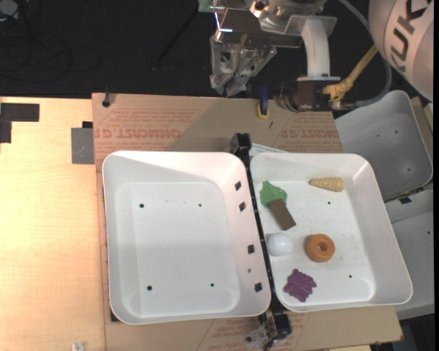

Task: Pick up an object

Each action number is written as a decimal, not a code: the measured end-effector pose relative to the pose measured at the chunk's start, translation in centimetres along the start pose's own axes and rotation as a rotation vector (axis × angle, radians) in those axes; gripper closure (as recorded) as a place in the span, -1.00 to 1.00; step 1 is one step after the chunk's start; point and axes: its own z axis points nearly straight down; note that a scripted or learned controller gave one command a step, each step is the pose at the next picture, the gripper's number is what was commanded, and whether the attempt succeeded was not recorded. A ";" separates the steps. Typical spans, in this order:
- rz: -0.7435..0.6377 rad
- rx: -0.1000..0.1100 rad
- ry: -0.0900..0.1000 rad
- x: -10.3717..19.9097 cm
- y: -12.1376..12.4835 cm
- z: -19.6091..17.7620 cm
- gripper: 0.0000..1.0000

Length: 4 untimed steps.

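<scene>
bench | brown cardboard sheet | two white bins: left, right

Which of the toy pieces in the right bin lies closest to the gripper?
The green-topped piece with a brown stem, at the bin's upper left; the gripper is above the bins' far edge.

Look below the claw and you'll see a brown cardboard sheet (its printed lettering reads upside down), and on it two white bins touching side by side: the left bin lies below and to the claw's left, the right bin below and to its right. A row of black clips runs down the seam between them, almost straight under the claw. Far to the claw's left you have the pale wooden bench top with black patches and a grey square, with loose cables on the dark floor behind.
</scene>
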 end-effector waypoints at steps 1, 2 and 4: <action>0.001 0.001 0.000 5.5 1.1 0.0 1.00; 0.004 0.003 -0.002 5.6 -0.1 -0.1 1.00; 0.002 -0.001 0.001 4.8 -7.7 -0.2 1.00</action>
